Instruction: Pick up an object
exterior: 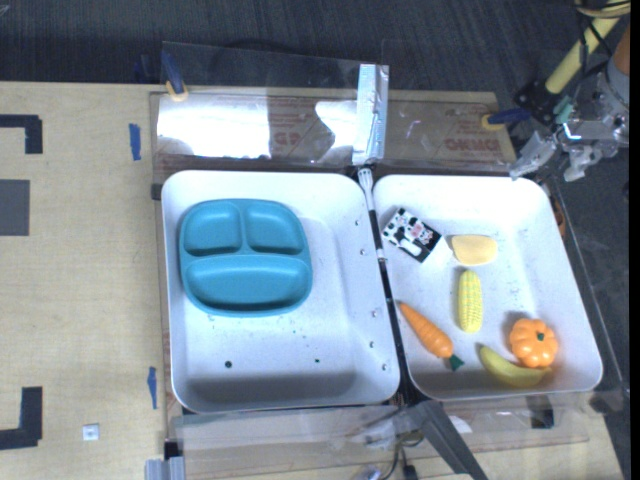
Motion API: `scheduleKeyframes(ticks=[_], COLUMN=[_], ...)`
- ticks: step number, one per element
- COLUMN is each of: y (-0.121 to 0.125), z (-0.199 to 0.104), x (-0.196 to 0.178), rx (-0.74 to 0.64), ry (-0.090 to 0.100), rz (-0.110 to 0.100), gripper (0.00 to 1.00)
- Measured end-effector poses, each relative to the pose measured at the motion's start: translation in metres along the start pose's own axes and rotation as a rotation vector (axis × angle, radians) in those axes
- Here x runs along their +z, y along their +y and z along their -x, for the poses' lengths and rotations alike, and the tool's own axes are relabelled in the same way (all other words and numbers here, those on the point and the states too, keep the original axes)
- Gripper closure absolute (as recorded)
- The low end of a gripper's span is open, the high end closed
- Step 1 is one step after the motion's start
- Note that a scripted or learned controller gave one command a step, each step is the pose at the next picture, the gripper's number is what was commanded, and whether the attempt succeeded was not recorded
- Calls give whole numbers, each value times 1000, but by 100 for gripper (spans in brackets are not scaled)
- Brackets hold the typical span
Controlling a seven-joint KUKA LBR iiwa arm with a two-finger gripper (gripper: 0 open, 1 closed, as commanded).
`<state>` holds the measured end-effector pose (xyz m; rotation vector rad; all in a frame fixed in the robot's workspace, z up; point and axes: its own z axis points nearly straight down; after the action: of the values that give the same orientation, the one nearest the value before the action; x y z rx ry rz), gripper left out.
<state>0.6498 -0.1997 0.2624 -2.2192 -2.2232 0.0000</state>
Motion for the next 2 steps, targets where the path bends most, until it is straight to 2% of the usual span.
scheduleKeyframes(ticks=[1, 2], y=[-100, -172], z=[-26, -60], x=[78, 155], rx=[-302, -357], ry=[1, 3], rz=[-2, -5], gripper=[0, 0])
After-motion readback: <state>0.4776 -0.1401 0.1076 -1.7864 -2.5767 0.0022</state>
